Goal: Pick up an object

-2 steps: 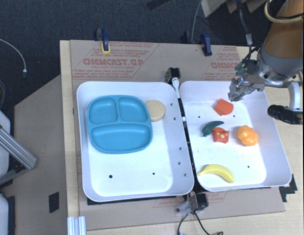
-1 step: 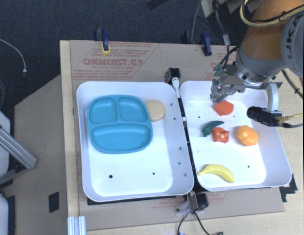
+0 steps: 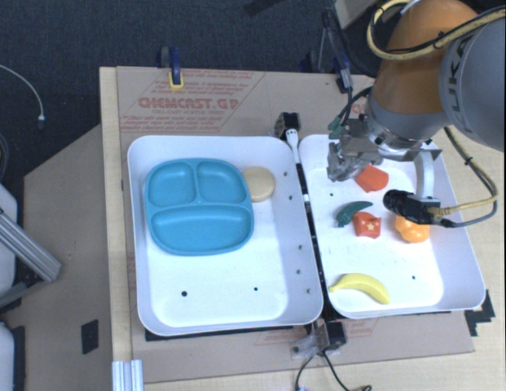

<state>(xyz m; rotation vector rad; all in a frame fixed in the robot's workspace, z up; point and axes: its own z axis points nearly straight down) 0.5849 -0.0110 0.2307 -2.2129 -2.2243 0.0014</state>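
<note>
From where I stood, two white bins sat side by side on a cardboard sheet (image 3: 195, 100) covering the tabletop. The left bin (image 3: 228, 287) held a blue divided plate (image 3: 200, 206) lying flat towards its far end, with a round cream-coloured piece (image 3: 259, 183) touching the plate's right rim. The right bin (image 3: 448, 287) carried the smaller things: a red-orange piece (image 3: 372, 178) near the far end, a dark green piece (image 3: 353, 212) and a small red piece (image 3: 367, 226) close together near the middle, an orange piece (image 3: 412, 232) just to their right, and a yellow banana (image 3: 360, 288) alone near the front edge. The arm (image 3: 415, 63) reached over the right bin's far end, and the gripper (image 3: 344, 168) was low over the bin floor just left of the red-orange piece. I could not tell whether the gripper was apart or together, and nothing was visibly held in it.
</note>
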